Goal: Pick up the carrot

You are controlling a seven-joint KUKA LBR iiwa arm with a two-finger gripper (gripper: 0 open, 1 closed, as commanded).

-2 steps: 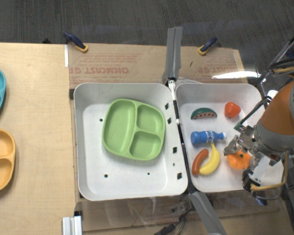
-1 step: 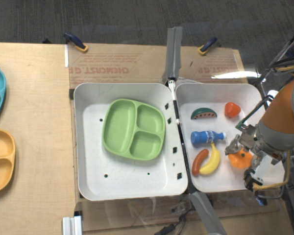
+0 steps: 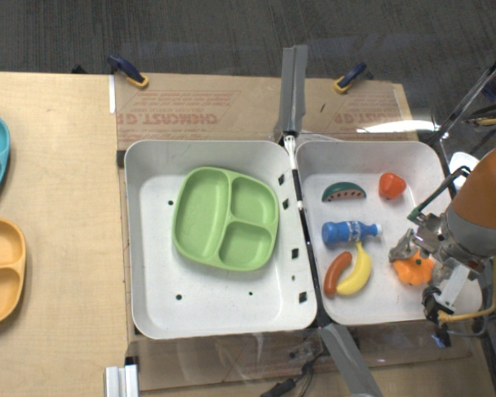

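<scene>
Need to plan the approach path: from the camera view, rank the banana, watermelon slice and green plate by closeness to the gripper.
1. Banana, just left of the gripper, same bin.
2. Watermelon slice, farther left, toward the bin's back.
3. Green plate, across in the left bin.
</scene>
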